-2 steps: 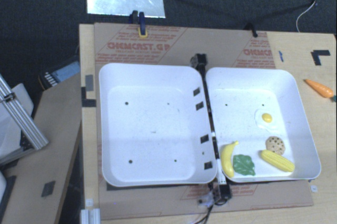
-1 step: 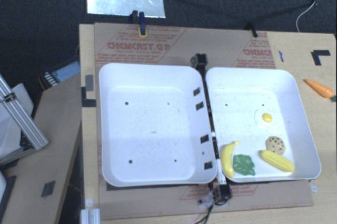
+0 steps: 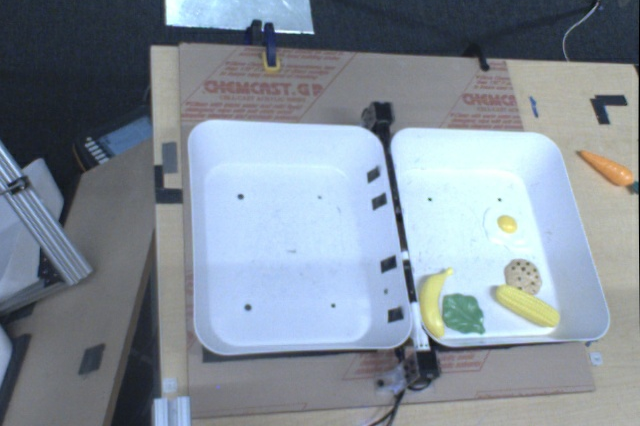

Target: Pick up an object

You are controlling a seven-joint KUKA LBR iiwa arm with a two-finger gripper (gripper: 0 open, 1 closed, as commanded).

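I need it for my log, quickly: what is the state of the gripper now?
Gripper: it cannot be told from the camera view. The banana and corn lie in the right bin.

I read red block lettering "CHEMCAST" on the brown protective sheet (image 3: 300,79) covering my bench, behind the left bin (image 3: 215,149). A short suffix follows it, apparently "GP", though I cannot confirm it. The same red lettering repeats behind the right bin (image 3: 545,154), set at a slant and partly cut off; there it appears to read "CHEMCAST".
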